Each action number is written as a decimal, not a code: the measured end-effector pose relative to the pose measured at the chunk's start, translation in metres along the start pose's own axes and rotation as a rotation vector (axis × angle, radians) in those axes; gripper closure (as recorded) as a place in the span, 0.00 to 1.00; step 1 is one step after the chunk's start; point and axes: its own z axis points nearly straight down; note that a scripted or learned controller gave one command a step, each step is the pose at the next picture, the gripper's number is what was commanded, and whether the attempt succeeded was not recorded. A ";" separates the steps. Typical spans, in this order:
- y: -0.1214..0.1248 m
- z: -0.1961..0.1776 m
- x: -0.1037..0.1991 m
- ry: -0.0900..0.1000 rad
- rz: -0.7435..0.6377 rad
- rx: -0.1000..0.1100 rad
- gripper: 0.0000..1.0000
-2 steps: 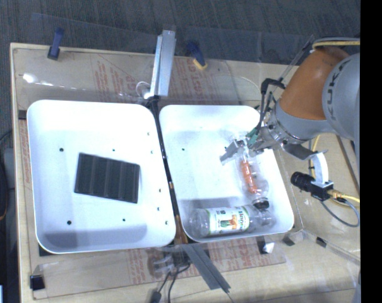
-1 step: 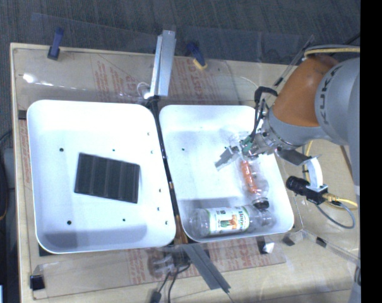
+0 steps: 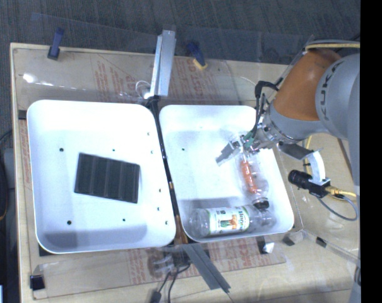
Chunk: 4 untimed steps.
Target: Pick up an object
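My gripper (image 3: 230, 151) hangs over the upper middle of the right bin (image 3: 197, 122), reaching in from the right. Just below and to its right lies a small clear bottle with orange contents (image 3: 249, 175), its black cap (image 3: 261, 203) pointing to the bin's near edge. The gripper is apart from this bottle, with nothing seen in it. A larger clear bottle with a green and orange label (image 3: 228, 221) lies on its side along the near wall of the right bin. A black ribbed rectangular pad (image 3: 108, 177) lies flat in the middle of the left bin (image 3: 45, 125).
A metal bar (image 3: 163, 62) stands behind the gap between the bins. Two blue clamps (image 3: 55, 43) (image 3: 195, 52) sit on the bench's far edge. The upper left floor of the right bin is bare white.
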 end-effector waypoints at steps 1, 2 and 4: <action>-0.009 -0.020 0.003 -0.001 -0.012 -0.001 0.00; -0.021 -0.032 0.007 0.002 -0.051 0.002 0.00; -0.010 -0.010 0.004 0.002 -0.026 0.003 1.00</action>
